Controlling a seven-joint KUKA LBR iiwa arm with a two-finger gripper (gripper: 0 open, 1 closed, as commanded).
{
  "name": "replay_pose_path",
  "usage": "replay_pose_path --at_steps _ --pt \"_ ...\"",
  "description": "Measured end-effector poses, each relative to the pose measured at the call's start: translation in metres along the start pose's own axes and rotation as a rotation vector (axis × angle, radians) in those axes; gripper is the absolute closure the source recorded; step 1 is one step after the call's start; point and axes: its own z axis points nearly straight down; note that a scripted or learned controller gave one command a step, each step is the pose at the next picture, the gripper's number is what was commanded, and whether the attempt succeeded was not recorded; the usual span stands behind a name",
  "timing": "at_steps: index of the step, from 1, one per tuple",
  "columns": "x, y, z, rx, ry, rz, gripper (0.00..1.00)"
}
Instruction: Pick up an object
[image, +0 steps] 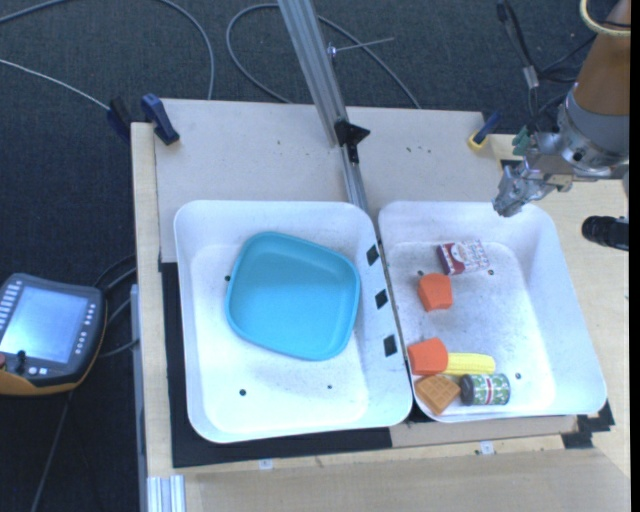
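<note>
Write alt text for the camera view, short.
The gripper hangs over the right bin's back edge, above a red-and-white packet, orange blocks, a yellow piece and a small can. The left bin holds a blue plate.

floor: dark carpet (60, 180), loose cables (200, 40) | bench: pale wood (250, 150) | light: even

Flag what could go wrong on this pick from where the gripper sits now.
1. The orange block, yellow piece, waffle-like piece and small jar crowd the right bin's near-left corner; a grasp there may catch two things or jam against the wall.
2. The gripper sits over the right bin's far rim, so a straight descent could strike it.
</note>
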Motion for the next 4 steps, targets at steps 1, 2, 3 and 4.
replay_pose_path --at_steps 1,2,3,4 --pt "0.04 -0.015 0.004 0.004 0.001 -0.003 1.0" --pt "0.081 -0.042 0.02 0.005 0.002 -0.003 1.0" --pt "0.123 -0.065 0.015 0.004 0.002 -0.003 1.0" --pt "0.172 -0.086 0.033 0.006 0.002 -0.004 1.0"
